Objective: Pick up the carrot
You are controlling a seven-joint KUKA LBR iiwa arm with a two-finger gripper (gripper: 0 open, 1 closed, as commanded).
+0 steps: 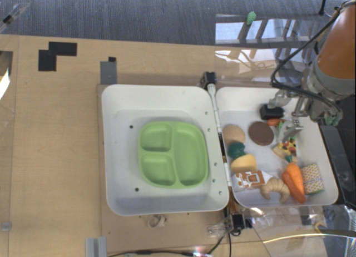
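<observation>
- Carrot (293, 182): lying in the right bin (328, 194), toward its near right corner, orange body with green top pointing toward the far side; not yet picked up.
- Beside the carrot: croissant (277, 188) touching on the left, patterned waffle-like block (312, 178) just to the right, small box with brown print (248, 179) further left.
- Beyond the carrot: multicoloured small item (286, 148) just past its green top; brown round disc (261, 133), tan rounded piece (233, 134), dark green piece (236, 149) and yellow wedge (243, 163) to the far left of it.
- Hand (289, 121): hanging over the far part of the right bin, well apart from the carrot; nothing seen between its fingers; open or together cannot be told.
- Progress, judged: grasp not begun; approach, closing and lift all remaining.
- Left bin (111, 139): well left of the carrot, bearing a green divided plate (173, 154).
- Hard to make out: fingertips lost against clutter and glare; dark and orange thing (271, 113) by the hand unidentified; arm (336, 55) cut off at right edge.
</observation>
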